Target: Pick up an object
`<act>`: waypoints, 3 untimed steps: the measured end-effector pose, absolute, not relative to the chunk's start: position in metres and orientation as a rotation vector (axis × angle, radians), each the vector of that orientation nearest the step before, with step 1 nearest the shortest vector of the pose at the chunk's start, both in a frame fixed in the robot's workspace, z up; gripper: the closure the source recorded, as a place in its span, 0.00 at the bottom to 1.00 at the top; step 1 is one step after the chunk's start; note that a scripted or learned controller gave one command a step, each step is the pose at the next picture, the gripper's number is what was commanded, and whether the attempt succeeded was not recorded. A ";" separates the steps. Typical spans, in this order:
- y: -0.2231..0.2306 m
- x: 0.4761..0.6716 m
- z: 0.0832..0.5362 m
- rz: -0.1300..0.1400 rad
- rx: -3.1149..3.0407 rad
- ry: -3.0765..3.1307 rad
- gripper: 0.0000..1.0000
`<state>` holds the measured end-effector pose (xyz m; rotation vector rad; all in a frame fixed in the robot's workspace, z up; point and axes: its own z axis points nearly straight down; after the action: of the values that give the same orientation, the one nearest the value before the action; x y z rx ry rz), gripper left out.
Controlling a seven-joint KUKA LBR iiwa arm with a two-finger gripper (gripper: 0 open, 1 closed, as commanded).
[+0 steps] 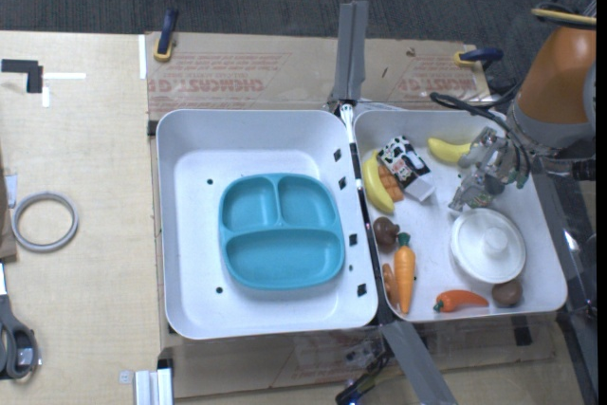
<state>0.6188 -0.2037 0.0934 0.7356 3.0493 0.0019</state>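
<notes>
Right now the arm (pixel 555 76) comes in from the right w/ its orange band up near the top-right corner, and the tool (pixel 477 185) hangs over the right bin (pixel 541 232), in its upper-right part. Can't tell whether the tool is open or closed; nothing visibly gripped.

Right bin contents, approx:
- small yellow banana (pixel 448 149) near the back wall, just left of the tool.
- white bowl (pixel 487 245) w/ a round knob in its middle, just below the tool, towards the right wall.
- black-and-white cow-pattern toy (pixel 402 158) near the bin's upper left, resting against a small white block (pixel 420 192).
- bigger banana (pixel 376 185) along the left wall, w/ an orange piece (pixel 391 186) beside it.
- brown round item (pixel 384 230) below that banana, touching the carrot's green top.
- carrot (pixel 405 272) standing lengthwise, green end up, near the left wall; another orange piece (pixel 389 284) beside it.
- orange-red pepper (pixel 461 301) near the front wall, and a brown lump (pixel 507 293) in the front-right corner.

Left bin (pixel 180 223) holds a blue divided plate (pixel 282 230), three compartments, roughly centred.

On the counter (pixel 76 109), left of the bins: grey ring (pixel 43 220), scissors (pixel 17 346) at the bottom-left edge. Cardboard sheet (pixel 247 71) lies behind the bins w/ a blue-yellow clamp (pixel 168 33) at its left corner and another clamp (pixel 479 57) at its right.
</notes>
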 end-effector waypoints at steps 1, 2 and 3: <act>-0.186 0.620 0.093 0.009 1.393 2.813 0.00; -0.113 0.625 0.091 -0.021 1.462 2.782 0.00; -0.179 0.660 0.148 0.000 1.543 2.730 0.00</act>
<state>0.6598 -0.1786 0.1477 1.5434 2.7297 -0.0005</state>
